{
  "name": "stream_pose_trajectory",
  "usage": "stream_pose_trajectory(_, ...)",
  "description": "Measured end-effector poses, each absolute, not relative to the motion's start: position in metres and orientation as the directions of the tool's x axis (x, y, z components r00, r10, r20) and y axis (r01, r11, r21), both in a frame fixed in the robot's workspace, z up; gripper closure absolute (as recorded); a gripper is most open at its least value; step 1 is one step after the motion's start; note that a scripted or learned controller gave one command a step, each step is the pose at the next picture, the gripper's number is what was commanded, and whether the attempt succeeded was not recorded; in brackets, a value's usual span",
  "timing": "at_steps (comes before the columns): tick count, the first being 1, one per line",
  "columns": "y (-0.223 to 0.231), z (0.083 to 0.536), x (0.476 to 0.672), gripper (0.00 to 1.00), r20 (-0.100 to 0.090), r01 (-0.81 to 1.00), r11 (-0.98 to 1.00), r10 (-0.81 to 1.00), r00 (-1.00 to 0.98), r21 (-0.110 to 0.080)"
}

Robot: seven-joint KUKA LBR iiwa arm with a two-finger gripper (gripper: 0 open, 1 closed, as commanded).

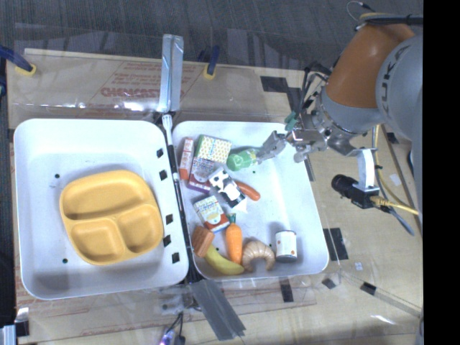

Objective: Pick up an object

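The gripper reaches into the upper part of the right bin, its fingers pinching a green object. That object sits beside a patterned carton, above the toy foods at the bin's lower middle.

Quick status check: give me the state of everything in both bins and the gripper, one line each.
gripper: low in the right bin's upper part, beside the green item
green item: lying in the right bin
yellow tray: flat in the left bin, compartments bare
carrot: lying among the pile
banana: lying by the near wall
small can: upright, apart from the pile
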State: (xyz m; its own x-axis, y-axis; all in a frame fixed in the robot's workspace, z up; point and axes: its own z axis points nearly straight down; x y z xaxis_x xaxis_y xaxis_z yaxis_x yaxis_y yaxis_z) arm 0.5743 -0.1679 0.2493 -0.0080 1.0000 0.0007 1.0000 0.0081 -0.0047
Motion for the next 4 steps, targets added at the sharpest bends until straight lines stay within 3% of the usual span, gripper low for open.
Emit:
stream_pose_trajectory(1, -0.163, 0.092, 0.521, 0.00, 0.000, 0.937, -0.350, 0.937, 0.350, -0.007)
stream_pose_trajectory(2, -0.121, 0.092, 0.477, 0.00, 0.000, 0.997, 0.071, 0.997, -0.071, 0.001)
stream_pose_trajectory(3, -0.106, 0.111, 0.544, 0.00, 0.001, 0.977, 0.212, 0.977, -0.212, -0.001)
stream_pose_trajectory(4, -0.131, 0.095, 0.573, 0.00, -0.003, 0.935, 0.353, 0.935, -0.353, 0.003)
